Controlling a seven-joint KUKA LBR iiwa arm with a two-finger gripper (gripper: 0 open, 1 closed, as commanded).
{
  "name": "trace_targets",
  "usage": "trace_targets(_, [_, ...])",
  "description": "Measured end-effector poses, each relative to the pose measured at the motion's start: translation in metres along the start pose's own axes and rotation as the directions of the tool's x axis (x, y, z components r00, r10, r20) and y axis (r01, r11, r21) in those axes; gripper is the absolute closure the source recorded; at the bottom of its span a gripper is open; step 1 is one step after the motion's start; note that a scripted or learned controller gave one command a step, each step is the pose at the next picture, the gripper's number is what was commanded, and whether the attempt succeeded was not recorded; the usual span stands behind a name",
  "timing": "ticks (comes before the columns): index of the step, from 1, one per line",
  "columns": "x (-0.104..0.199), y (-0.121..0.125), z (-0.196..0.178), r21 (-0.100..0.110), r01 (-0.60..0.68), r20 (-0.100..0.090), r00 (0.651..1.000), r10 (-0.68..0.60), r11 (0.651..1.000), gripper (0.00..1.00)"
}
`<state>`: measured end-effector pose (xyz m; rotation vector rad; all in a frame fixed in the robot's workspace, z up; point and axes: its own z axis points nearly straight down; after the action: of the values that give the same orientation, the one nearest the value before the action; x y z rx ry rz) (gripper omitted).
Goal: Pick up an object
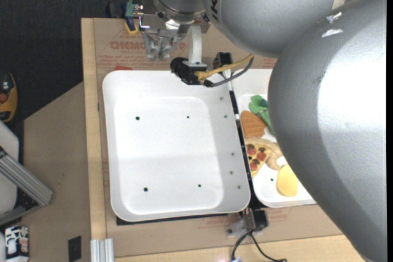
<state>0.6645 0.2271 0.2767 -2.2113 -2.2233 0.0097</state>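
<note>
My gripper [161,48] hangs over the brown board just beyond the far edge of the left bin [123,132]. Its two metal fingers stand a little apart, with nothing between them. The right bin [270,193] holds the objects: a green leafy piece [261,107], an orange waffle-like piece [252,124], a pizza slice [261,155] and a yellow lemon-like piece [287,182]. The grey arm covers the right part of that bin.
A black fitting with a cable [196,72] hangs by the left bin's far right corner. The bins meet at a dark divider [239,132]. Dark floor and a metal rail [24,175] lie left of the bench.
</note>
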Motion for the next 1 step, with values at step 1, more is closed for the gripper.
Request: trace_targets(1, [-0.0811, 0.0016, -0.0113, -0.006, -0.012, 0.002, 1.0, 0.012, 1.0, 1.0])
